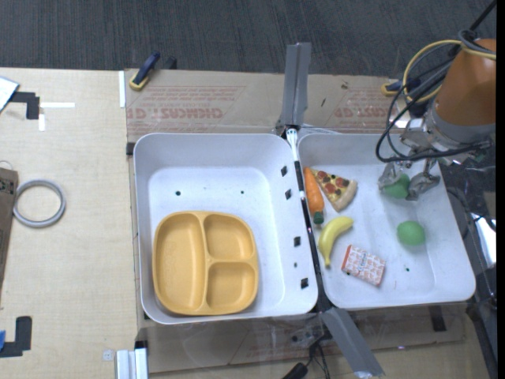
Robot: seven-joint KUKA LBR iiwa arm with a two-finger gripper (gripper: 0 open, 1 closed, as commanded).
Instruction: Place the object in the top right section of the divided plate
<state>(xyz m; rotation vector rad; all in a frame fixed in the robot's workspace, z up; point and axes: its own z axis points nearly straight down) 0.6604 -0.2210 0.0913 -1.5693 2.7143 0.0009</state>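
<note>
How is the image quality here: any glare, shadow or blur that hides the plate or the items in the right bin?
Camera view: even, soft light; the plate is sharp, its three sections plain. The white bin floors are bright but not blown out. The banana, carrot and green ball cast faint shadows. The gripper is slightly soft, with something green blurred at it.

1. A single fixed camera sits above the table (63,133), looking down at a slant.
2. It stands far enough off to take in both white bins: the left bin (213,160) and the right bin (442,275), side by side.
3. The arm (469,85) enters from the frame's right, and dark floor (237,14) lies along the top.
</note>
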